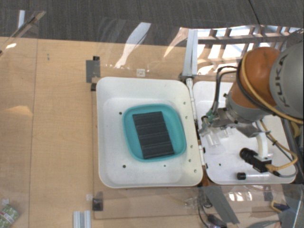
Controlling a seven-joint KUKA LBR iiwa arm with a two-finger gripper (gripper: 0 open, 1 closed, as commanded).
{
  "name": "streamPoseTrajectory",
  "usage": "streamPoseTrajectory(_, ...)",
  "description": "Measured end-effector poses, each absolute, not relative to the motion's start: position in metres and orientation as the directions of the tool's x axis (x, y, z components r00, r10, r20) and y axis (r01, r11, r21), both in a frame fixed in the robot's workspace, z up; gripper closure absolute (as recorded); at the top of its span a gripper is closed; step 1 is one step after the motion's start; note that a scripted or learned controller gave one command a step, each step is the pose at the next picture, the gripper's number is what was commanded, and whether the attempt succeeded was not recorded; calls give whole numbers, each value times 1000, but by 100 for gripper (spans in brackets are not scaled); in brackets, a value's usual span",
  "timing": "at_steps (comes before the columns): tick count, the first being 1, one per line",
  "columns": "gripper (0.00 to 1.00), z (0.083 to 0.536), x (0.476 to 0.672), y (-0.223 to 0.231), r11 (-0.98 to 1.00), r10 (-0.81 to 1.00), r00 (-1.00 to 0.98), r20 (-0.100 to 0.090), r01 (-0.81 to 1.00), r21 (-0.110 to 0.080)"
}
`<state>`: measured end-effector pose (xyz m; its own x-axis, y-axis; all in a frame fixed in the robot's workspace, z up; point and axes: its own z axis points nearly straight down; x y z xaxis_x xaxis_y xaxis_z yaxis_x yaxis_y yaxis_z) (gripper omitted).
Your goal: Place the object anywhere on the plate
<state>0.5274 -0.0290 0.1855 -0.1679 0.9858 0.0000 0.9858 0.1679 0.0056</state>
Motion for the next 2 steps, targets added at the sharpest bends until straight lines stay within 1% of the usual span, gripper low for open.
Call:
streamPoseTrajectory(1,100,185,566,52,175,985,-175,0,985,4)
streamPoseTrajectory(2,0,185,566,52,174,985,-174,0,985,4)
